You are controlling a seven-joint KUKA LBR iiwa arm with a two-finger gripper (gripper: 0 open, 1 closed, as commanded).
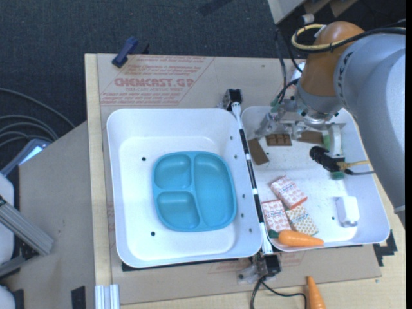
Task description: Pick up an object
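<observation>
Camera view:
- carrot (300, 239) lay at right bin (367, 234) near rim
- three snack packets (287, 206) just beyond
- blue tray (193, 190) sat in left bin (129, 172)
- tool (297, 126) hung over right bin's far end; finger state untellable

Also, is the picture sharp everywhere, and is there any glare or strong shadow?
Camera view: mostly sharp; the blue three-compartment plastic tray shows mild sheen, no hard glare; the left white bin has soft shadow along its inner walls; the grey arm looks slightly soft; lighting is even.
</observation>
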